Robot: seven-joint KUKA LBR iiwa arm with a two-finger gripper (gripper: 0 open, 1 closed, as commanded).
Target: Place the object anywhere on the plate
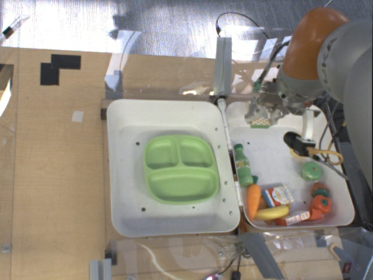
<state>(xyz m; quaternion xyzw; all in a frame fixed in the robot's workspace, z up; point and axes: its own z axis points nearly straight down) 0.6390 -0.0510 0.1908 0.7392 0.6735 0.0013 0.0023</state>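
The green plate (180, 169), with three compartments, lies in the middle of the left white bin (125, 156) and has nothing on it. My gripper (261, 114) hangs over the far left corner of the right bin (265, 147), just right of the divider between the bins. A small pale speckled object (258, 121) sits between its fingertips, and the gripper is shut on it. The gripper and the object are well to the right of the plate and beyond it.
In the right bin, a green bottle (242, 165) lies along the left wall. A carrot (252, 200), a banana (273, 213), a small carton (278, 195), a red-and-white tube (297, 217), a red toy (320, 205) and a green round piece (312, 170) lie near the front.
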